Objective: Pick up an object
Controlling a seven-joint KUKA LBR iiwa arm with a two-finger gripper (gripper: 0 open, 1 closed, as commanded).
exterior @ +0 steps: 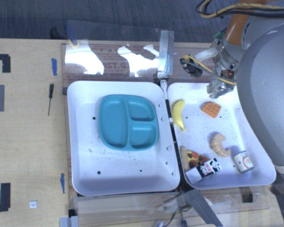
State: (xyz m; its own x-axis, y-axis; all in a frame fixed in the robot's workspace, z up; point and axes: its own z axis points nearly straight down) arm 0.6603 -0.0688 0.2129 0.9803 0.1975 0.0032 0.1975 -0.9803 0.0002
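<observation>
The right bin (255,141) holds a yellow banana (179,113) against its left wall. An orange waffle-like square (211,109) lies near the bin's far end. A tan croissant (219,144) sits at mid-bin, with a small white can (244,161) beside it. At the near left are a pizza slice (193,158) and a black-and-white carton (208,168). My gripper (219,87) hangs over the far edge of the right bin, just above and right of the orange square and apart from it.
The left bin (80,141) holds a blue divided plate (129,122). A taped metal divider (165,56) stands behind the ridge between the bins. Yellow and black cables (194,65) loop off the wrist. The arm's grey body (270,79) overhangs the right bin's right side.
</observation>
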